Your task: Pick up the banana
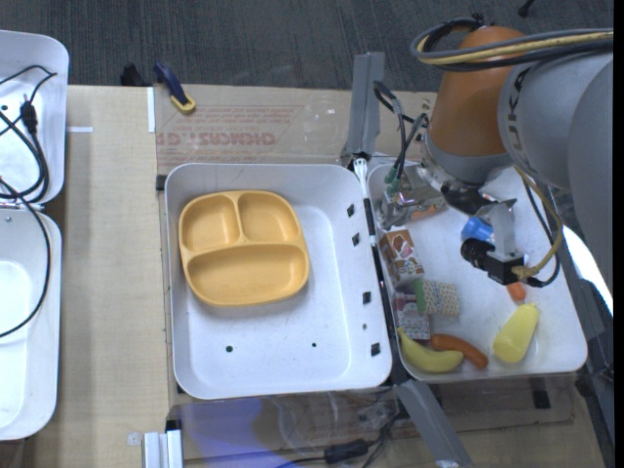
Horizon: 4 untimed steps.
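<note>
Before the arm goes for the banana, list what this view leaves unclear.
1. Right bin: its far right corner is hidden under the arm.
2. Banana: the camera view cannot settle whether the orange stick at its right end lies on it.
3. Packets: print too small to read.

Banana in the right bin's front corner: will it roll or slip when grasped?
The banana looks smooth and moulded, so probably stiff, light and slightly slippery. Its curve lies flat, so it should pivot rather than roll. An orange carrot-like piece lies right beside it, likely crowding a grasp.
</note>
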Each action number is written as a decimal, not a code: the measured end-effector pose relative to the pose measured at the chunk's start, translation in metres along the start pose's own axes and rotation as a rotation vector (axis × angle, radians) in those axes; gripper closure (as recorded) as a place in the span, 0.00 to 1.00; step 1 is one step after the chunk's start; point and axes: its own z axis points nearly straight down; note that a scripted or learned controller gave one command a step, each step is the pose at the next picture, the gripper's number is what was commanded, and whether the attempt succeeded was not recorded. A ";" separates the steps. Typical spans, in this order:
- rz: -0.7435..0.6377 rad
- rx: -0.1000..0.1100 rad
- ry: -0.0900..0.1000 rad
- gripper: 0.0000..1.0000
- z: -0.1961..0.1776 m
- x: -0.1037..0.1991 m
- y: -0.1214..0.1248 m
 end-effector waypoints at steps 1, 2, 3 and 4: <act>-0.003 0.001 0.002 1.00 0.000 -0.002 -0.024; -0.003 0.001 0.002 0.00 0.000 -0.002 -0.024; -0.107 0.000 0.002 0.00 0.000 -0.046 -0.112; -0.241 0.000 0.003 0.00 0.067 -0.085 -0.140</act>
